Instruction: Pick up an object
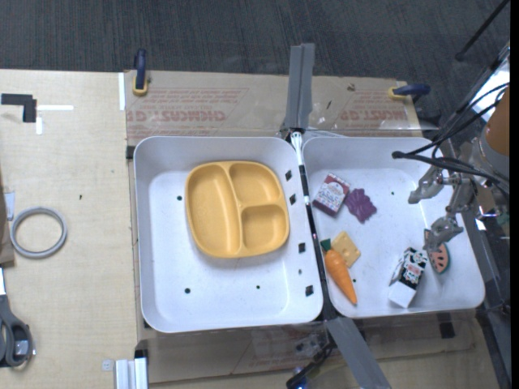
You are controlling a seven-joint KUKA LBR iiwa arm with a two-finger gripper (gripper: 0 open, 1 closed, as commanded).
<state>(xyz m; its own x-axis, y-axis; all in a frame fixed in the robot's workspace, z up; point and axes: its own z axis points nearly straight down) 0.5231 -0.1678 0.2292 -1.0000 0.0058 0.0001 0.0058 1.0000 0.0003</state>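
hovering: my gripper (442, 217) hangs low over the right bin (381, 164), near its right side, just above the watermelon slice (439, 259).
fingers: i cannot tell whether they are apart or together; nothing shows between them.
nearest targets: the watermelon slice and the milk carton (408, 276) lie just beside each other under me, so that corner seems the aim.
other pickables: carrot (340, 275), cheese wedge (345, 248), red packet (331, 194), purple grapes (361, 205), loose across the bin.
left bin (162, 298): holds the yellow divided plate (237, 209).
progress: nothing lifted yet, i judge.
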